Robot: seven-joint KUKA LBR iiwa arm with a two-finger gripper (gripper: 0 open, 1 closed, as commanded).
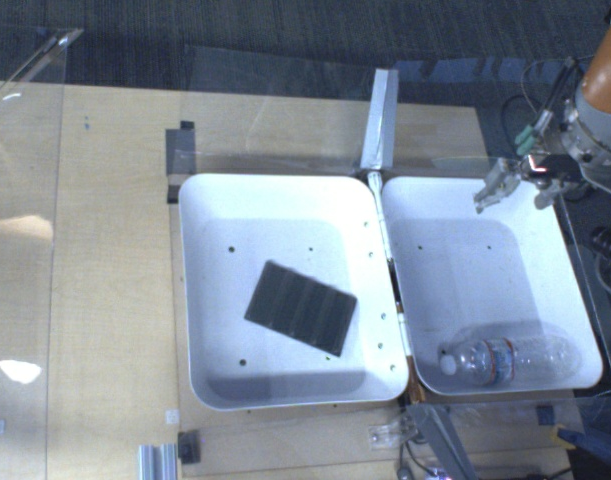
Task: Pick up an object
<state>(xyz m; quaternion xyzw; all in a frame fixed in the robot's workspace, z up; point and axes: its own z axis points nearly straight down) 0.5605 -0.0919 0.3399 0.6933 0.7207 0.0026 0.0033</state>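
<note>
Camera view: we see 2 shallow white bins side by side on a light wooden desk.

The left bin contains 1 dark, ribbed rectangular pad. It lies flat on the bin floor, rotated at a slant, somewhat below the middle of the bin and apart from every wall.

The right bin contains 1 clear plastic bottle. It lies on its side along the near wall, with its white cap pointing toward the left bin and a blue label band near its middle.

The arm enters from the right, with its orange band visible at the upper right corner. The end effector sits over the far right corner of the right bin, above the rim area. We see 2 pale fingers spread apart, so the end effector stands wide, and nothing lies between them. It is well apart from the bottle and from the pad.

A grey metal post rises behind the junction of the 2 bins. A clear panel covers the left part of the desk.
</note>
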